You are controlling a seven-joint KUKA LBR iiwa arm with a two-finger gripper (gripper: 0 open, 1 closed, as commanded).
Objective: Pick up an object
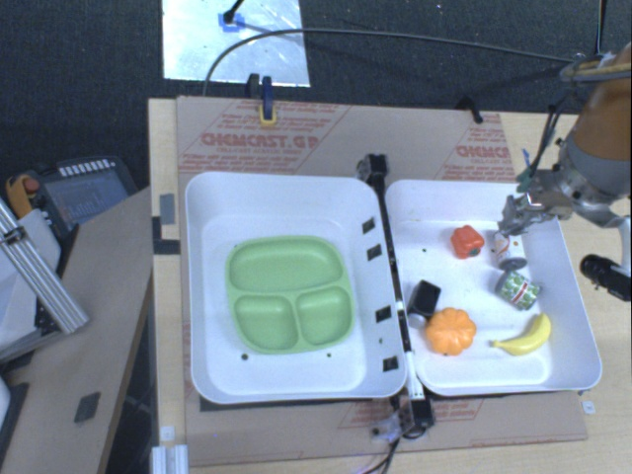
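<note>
Two white bins lie side by side on the table [296,121], and the gripper [513,223] hangs over the right bin [568,368], near its far right part. Whether it is spread or closed cannot be told from this slanted view, as its tip is small and blurred against the white floor of the bin; nothing can be seen held in it. The arm [597,156] comes in from the right edge, its grey wrist bent downward and leftward, with the orange band above it at the upper right.

The gripper's tip stands just right of a red-orange object [467,241], apart from it by a narrow strip of white. Just below the tip lies a small grey round thing [511,264], and beneath that a green and white can [517,289] lying on its side. Nearer the front of the bin rest a yellow banana [526,336] and an orange pumpkin-shaped toy [450,331], with a black block [425,296] close to the pumpkin's upper left, near the divide between the bins.

The left bin [207,265] holds a green compartment tray [290,293] with three hollows, lying flat in its middle. Left of the table stands a dark control pendant [84,196]. Beyond the bins a silver sheet [232,23] lies on dark carpet.
</note>
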